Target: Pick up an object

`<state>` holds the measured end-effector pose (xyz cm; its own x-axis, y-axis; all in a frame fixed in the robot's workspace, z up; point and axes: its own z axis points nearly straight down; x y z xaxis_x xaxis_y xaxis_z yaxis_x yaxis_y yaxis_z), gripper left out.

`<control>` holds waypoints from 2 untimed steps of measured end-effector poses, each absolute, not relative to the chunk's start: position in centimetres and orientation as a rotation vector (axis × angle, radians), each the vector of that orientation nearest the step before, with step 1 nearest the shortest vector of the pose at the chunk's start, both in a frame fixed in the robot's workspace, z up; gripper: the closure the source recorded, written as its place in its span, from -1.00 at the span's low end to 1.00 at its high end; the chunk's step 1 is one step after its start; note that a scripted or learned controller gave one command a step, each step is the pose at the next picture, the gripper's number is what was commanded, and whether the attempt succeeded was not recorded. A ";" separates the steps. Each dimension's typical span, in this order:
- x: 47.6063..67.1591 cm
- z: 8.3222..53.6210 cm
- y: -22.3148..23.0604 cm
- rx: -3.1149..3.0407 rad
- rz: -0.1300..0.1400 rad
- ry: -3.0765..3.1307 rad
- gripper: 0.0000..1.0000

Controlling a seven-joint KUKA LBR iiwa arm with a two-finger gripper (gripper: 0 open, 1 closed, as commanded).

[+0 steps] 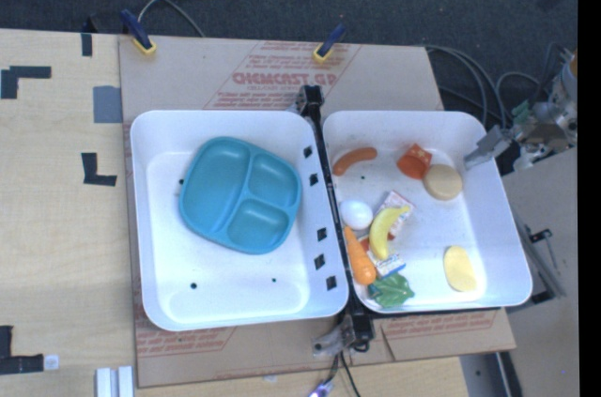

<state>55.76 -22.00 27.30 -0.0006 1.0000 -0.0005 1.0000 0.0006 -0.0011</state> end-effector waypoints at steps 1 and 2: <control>62.6 16.6 -19.4 -2.217 0.003 -2.221 -1.00; 59.1 8.6 -14.9 -2.220 -0.001 -2.224 -1.00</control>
